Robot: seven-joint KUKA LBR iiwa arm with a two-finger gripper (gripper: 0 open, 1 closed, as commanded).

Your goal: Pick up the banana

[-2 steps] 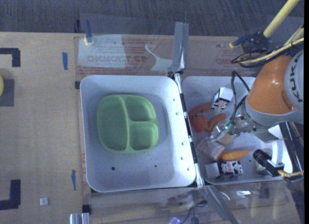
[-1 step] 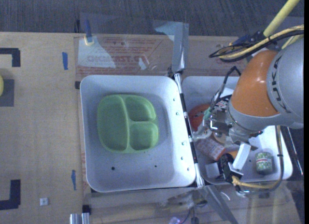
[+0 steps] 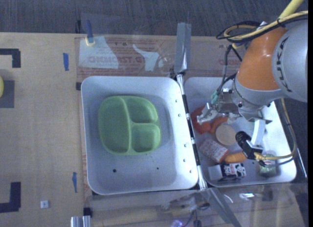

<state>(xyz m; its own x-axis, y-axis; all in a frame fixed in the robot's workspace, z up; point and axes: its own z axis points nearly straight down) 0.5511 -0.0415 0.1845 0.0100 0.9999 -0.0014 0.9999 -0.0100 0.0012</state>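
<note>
2 bins [image 3: 93, 172]; 1 green tray [image 3: 128, 124]; hand [image 3: 211, 112] over rt.

The bench [image 3: 39, 143] bears 2 white bins [image 3: 93, 172] side by side.

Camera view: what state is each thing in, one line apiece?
Green divided plate: flat and upright in the left bin.
Arm: reaching over the right bin.
Gripper: low over a red item.
Tan disc: lying flat.
Red-and-white packet: lying flat.
Orange item: lying by the front wall.
</note>
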